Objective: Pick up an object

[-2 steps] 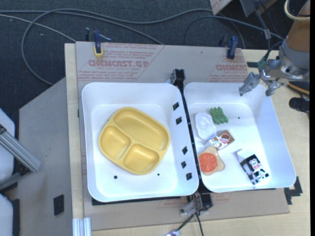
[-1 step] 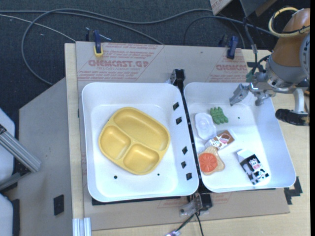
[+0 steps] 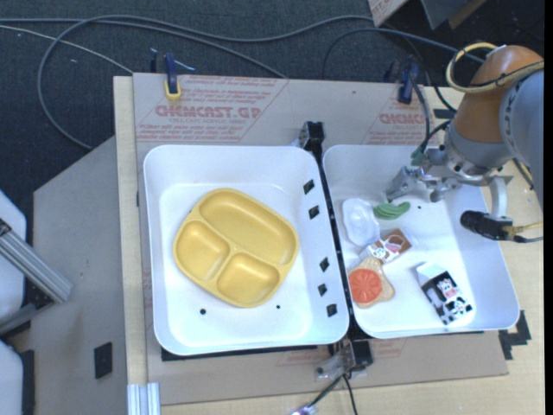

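Claw [image 3: 404, 183] hangs near right bin's [image 3: 492, 314] far edge above green piece [image 3: 390, 207]; grip state unclear, nothing visibly lifted; pickup remains

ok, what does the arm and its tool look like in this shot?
The arm is grey with a rounded orange band near the wrist, and a yellowish cable loops over the top of that band. Below it sits a metallic silver-grey tool with thin fingers. A black cylindrical part with a thin cable sticks out beside the wrist.
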{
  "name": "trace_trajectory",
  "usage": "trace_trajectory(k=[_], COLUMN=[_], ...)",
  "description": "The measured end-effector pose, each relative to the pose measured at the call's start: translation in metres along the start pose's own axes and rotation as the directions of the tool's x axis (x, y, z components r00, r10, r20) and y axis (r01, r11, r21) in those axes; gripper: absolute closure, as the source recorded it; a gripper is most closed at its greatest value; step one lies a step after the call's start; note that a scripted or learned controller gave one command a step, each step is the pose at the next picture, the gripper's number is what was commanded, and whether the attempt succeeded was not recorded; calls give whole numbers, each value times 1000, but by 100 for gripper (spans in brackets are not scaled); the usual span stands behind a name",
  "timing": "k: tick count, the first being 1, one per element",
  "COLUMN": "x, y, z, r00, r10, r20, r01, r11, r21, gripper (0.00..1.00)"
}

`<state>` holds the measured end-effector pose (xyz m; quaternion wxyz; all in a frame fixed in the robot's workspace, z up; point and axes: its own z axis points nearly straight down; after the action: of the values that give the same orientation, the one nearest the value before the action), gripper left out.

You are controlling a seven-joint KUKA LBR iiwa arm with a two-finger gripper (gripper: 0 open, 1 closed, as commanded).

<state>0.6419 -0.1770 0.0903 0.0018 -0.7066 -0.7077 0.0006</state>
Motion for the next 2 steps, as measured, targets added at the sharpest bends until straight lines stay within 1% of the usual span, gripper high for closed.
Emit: trace_trajectory(k=[1,2], x=[1,1], y=[0,1], z=[5,-7], r00=[1000,1000], r10=[0,-2], r20=[1,2], r01=[0,2], r11=[1000,1000], r21=[-1,-4], gripper=[0,100])
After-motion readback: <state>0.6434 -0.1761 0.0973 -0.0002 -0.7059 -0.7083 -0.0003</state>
